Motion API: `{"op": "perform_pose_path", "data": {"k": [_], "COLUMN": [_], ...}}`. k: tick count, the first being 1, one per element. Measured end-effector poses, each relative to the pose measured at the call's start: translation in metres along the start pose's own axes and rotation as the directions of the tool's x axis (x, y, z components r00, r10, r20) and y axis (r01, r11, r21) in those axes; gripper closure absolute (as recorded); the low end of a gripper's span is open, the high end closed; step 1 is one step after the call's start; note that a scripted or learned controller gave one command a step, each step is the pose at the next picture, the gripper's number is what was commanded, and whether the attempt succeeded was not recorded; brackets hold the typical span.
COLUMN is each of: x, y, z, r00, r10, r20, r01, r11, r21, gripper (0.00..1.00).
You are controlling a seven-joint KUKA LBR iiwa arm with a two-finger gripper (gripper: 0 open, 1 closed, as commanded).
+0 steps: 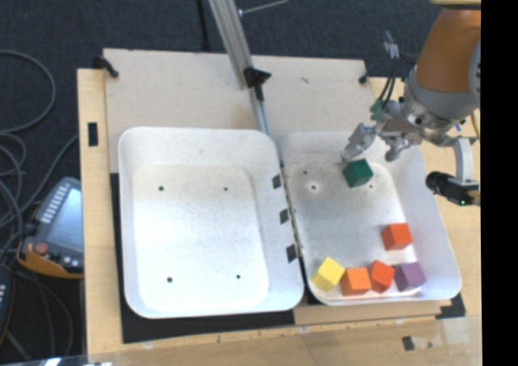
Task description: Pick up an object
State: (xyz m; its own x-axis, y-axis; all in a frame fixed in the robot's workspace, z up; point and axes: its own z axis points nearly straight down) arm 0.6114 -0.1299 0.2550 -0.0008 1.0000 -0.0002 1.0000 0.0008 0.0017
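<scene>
My gripper [377, 146] hangs over the far part of the right bin [435, 219], its two fingers spread apart and open with nothing between them. A green cube [357, 172] lies on the bin floor just below and in front of the left fingertip [357, 142], close to it but not between the fingers. An orange cube [396, 236] rests nearer the bin's right side. Along the near edge sit a yellow cube [329, 272], an orange cube [356, 279], a red-orange cube [381, 275] and a purple cube [409, 275].
The left bin [129, 194] stands beside the right one. A slanted metal rail [231, 28] rises from the back between the bins. Cables and a pendant [57, 227] lie off the bench at left.
</scene>
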Motion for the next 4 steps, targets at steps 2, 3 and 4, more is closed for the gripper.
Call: {"op": "perform_pose_path", "data": {"k": [2,3,4], "x": [-0.048,-0.049,-0.05], "y": [0.059,0.061,0.061], "z": [0.145,0.133,0.134], "r00": [1.0,1.0,1.0], "r10": [0.001,-0.004,-0.006], "r20": [0.002,0.006,0.008], "r01": [-0.001,0.004,0.006], "r11": [1.0,1.0,1.0], "r21": [0.002,-0.003,-0.001], "gripper": [0.0,1.0,0.0]}}
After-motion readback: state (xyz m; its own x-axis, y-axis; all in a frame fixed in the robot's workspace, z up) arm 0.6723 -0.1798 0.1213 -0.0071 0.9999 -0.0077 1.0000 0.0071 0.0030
